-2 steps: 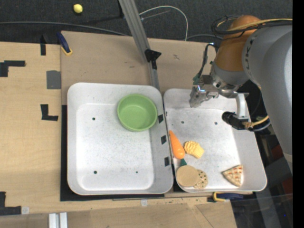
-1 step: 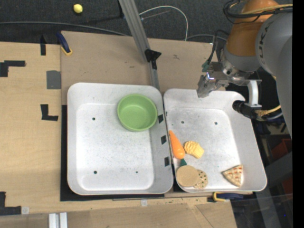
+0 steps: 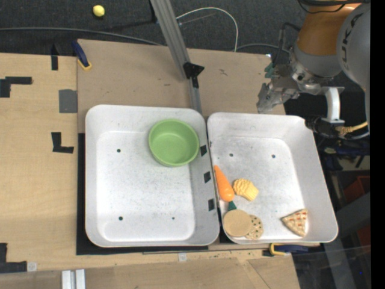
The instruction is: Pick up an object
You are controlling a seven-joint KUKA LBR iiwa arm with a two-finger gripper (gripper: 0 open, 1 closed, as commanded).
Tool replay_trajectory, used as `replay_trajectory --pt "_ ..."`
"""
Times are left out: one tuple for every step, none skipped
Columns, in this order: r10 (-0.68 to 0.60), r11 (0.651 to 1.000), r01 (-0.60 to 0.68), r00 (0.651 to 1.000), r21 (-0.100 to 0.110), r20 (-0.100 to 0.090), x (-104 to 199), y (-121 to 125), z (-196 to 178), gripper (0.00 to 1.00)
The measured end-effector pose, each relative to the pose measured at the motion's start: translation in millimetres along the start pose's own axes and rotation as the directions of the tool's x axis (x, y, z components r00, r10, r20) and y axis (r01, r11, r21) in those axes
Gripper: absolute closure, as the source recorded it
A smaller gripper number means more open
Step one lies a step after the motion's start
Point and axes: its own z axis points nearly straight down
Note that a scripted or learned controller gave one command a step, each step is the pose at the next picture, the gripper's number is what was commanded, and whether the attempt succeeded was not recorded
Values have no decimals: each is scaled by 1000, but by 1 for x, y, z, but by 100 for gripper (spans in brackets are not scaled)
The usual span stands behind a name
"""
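Currently grey two-finger gripper [image 3: 272, 95] parked above bench at 12 o'clock edge of right white plastic bin [image 3: 301, 131], outside it; nothing gripped, jaw gap: cannot tell. Likely staging before descent. Pickable items cluster at bin's 7 o'clock corner: orange toy carrot [image 3: 224, 185], yellow ridged piece [image 3: 245, 189], round tan cookies [image 3: 242, 224]; pizza slice [image 3: 296, 221] at 5. Green round bowl [image 3: 173, 141] alone in left white bin [image 3: 102, 179], 1 o'clock.

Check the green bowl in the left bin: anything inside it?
The green bowl sits upright in the left bin, and its visible inside is plain green with nothing in it. Its near wall hides a sliver of the inside. What lies under it is covered.
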Motion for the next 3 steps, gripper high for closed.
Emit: replay_trajectory --pt "-4 1000 4 1000 7 -1 53 -1 19 100" --pt "-6 1000 6 1000 5 -2 112 9 20 100" --pt "-4 1000 4 1000 8 -1 161 4 38 100"
